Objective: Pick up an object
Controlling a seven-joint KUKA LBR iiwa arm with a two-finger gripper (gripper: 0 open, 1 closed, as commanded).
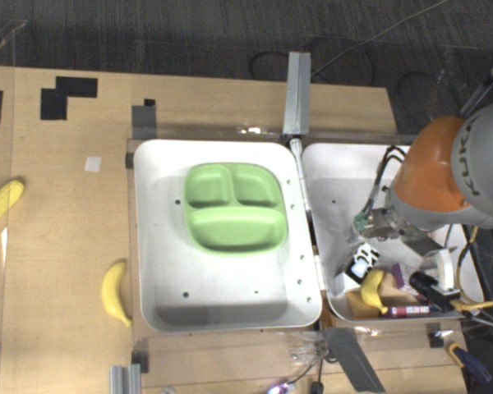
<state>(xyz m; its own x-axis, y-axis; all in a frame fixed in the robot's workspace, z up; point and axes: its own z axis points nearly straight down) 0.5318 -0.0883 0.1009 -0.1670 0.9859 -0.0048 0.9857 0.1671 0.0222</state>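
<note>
Camera view puts my pincer (370, 230) low in the right bin (337, 179) (whether it is spread or closed I cannot tell), so I should descend squarely onto the banana (373, 290) at six o'clock from it.

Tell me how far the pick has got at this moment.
Done: the arm has reached in over the right bin, and the tool sits low above the pile in its near corner. In hand: nothing can be seen held; the banana and the black-and-white item lie in the bin. Left: grasp something and lift it. The green divided plate sits in the left bin.
</note>
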